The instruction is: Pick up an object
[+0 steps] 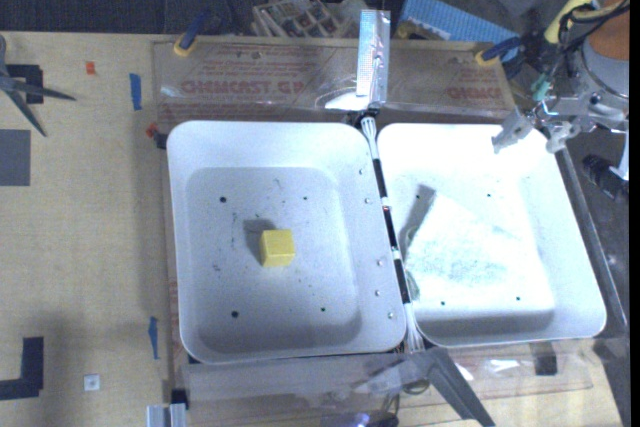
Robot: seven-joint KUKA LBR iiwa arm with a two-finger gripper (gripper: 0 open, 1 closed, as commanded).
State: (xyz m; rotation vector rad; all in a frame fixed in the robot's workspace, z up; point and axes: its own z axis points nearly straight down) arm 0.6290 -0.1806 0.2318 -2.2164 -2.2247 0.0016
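Two shallow white bins [190, 155] share our wooden bench; the small yellow cube [278, 247] lies mid-left bin. Our gripper [525, 125], grasp state unclear, hovers well apart; we should centre above it before descending.

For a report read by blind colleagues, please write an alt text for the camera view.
A small yellow block lies near the middle of the left white bin, seen from above. The gripper hangs over the far right corner of the right white bin, well away from the block.
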